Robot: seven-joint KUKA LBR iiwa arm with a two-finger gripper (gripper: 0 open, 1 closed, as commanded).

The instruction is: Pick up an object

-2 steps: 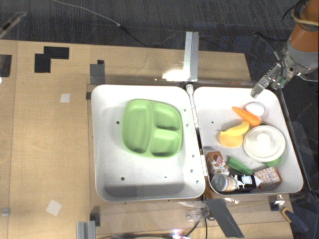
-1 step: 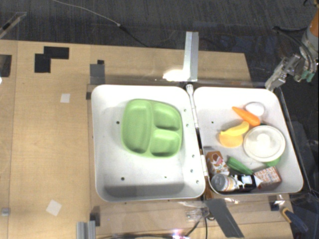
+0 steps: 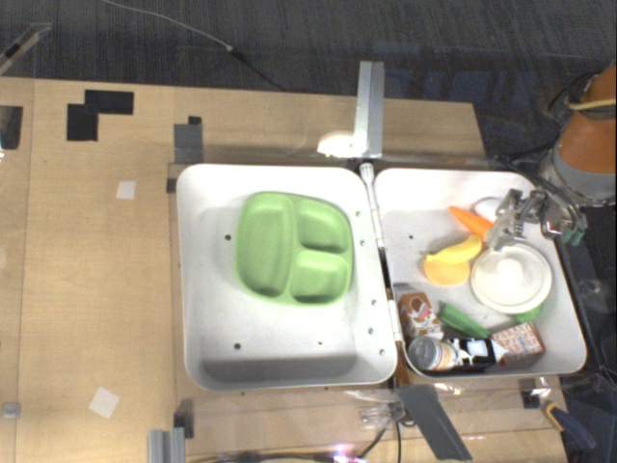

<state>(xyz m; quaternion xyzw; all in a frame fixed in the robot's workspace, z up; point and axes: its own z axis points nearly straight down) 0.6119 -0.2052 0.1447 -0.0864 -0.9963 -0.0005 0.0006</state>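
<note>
A pale wooden surface (image 3: 96, 287) is stretching across the view, carrying black markings (image 3: 96, 112) near its far left corner. Dark grey carpeted floor (image 3: 289, 17) is showing beyond it, with a thin cable (image 3: 154, 13) trailing across.

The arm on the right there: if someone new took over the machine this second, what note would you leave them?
Gripper: low over the right bin, at the upper rim of the white bowl; I cannot tell if it grips anything.
Right bin: orange carrot, yellow piece, white bowl, green item, a can and small packets along the near edge.
Left bin: green divided tray.
Done: nothing visibly lifted.
Left: grasp one object and raise it.
</note>
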